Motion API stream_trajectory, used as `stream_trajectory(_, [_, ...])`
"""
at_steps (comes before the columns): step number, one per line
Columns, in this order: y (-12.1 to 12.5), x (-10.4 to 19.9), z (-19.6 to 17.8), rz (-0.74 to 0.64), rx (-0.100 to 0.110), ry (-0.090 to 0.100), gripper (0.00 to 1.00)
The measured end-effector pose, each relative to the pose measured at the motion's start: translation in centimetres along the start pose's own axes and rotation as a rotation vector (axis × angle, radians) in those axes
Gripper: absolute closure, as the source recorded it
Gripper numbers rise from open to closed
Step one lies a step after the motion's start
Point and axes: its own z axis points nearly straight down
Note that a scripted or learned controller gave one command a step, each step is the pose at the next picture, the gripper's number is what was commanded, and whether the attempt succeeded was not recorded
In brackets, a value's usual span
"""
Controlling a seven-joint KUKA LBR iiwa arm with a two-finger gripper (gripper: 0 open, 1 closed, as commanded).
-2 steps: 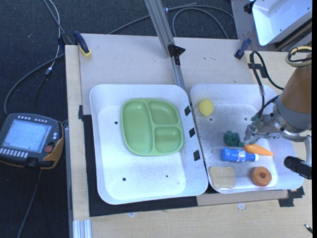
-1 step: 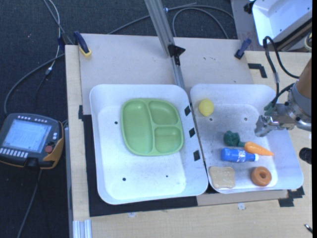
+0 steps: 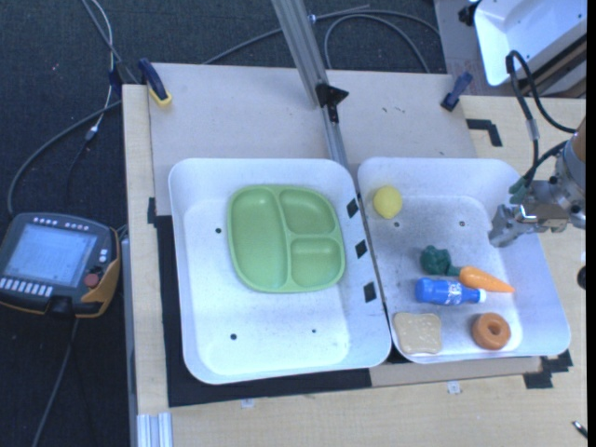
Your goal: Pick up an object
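Note:
In the right bin (image 3: 466,194) lie a yellow ball (image 3: 387,201), a dark green broccoli piece (image 3: 435,260), an orange carrot (image 3: 486,279), a blue bottle (image 3: 446,292), a tan slice of toast (image 3: 417,331) and a brown donut (image 3: 491,330). My gripper (image 3: 507,228) hangs over the bin's right side, up and to the right of the carrot. It is apart from every object, with nothing seen between its fingers. Whether they are open or shut is unclear.
The left bin (image 3: 205,343) holds a green divided plate (image 3: 284,237). A metal pole (image 3: 307,35) slants across the back of the bench. A teach pendant (image 3: 56,264) lies on the floor at left. Blue clamps (image 3: 155,83) sit at the bench's back corners.

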Motion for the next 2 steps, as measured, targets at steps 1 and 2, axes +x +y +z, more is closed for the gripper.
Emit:
stream_trajectory(1, [0.8,6.3,1.0,-0.006,0.007,0.005,1.0])
stream_trajectory(2, [2.8,11.8,1.9,-0.005,0.005,0.003,1.0])
